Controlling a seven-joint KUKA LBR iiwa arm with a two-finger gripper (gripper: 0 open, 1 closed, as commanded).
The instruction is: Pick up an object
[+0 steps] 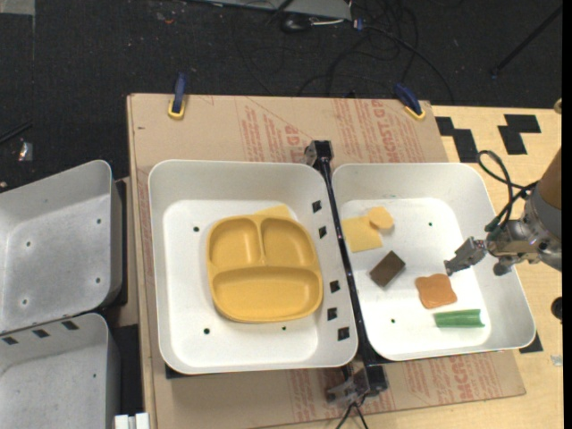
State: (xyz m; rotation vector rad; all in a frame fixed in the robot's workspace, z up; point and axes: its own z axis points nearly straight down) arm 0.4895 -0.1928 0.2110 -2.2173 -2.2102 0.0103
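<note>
The right bin (420, 179) holds several small objects. A pale yellow slab (360, 234) lies next to a small orange-yellow piece (382, 218). Nearer the front are a dark brown block (387, 268), an orange toast-shaped piece (435, 290) and a green bar (458, 318). My gripper (481, 262) hangs over the bin's right side, just right of and above the orange piece. Its fingers (461, 258) are spread apart, open, with nothing between them.
The left bin (179, 195) holds a yellow divided plate (264, 268). A black divider (338, 257) runs between the two bins. Both bins rest on a cardboard-covered bench (268, 123). Grey metal trays (54, 239) stand off to the left.
</note>
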